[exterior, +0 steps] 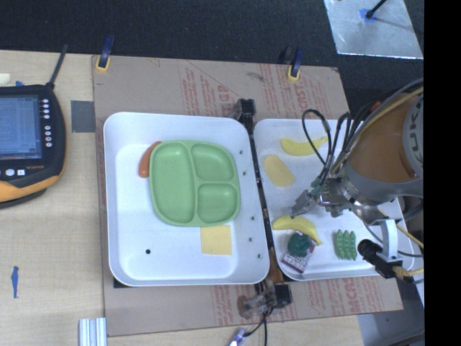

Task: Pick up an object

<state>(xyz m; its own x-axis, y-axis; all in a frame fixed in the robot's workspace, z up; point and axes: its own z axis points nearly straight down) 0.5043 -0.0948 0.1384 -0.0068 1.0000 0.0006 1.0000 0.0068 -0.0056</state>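
Over the right bin (268, 132) hangs the gripper (306, 204), and every place below is given relative to that bin. Well to its left, at the desk's (43, 258) edge, lies a black and orange teach pendant (25, 146) with a lit screen; its text is too small to read. Just to the bin's left, touching it side by side, sits the left bin (119, 193), holding a green divided plate (194, 182), an orange piece (145, 160) peeking from under the plate's far left edge, and a yellow square slice (217, 240) nearer the camera. Both bins rest on brown cardboard (180, 85) printed with faint red lettering that cannot be read. Inside the right bin, a pale yellow curved piece (301, 147) lies at the far side, a yellow oval piece (278, 170) beside it, a yellow banana (297, 225) just below the gripper, a small green and red packet (298, 248) at the near edge, and a green ridged toy (345, 244) to the right. Whether the gripper is open, closed or gripping anything cannot be told; it points toward the bin's middle, between oval piece and banana. Cables and the grey arm (385, 157) cover the bin's right part.
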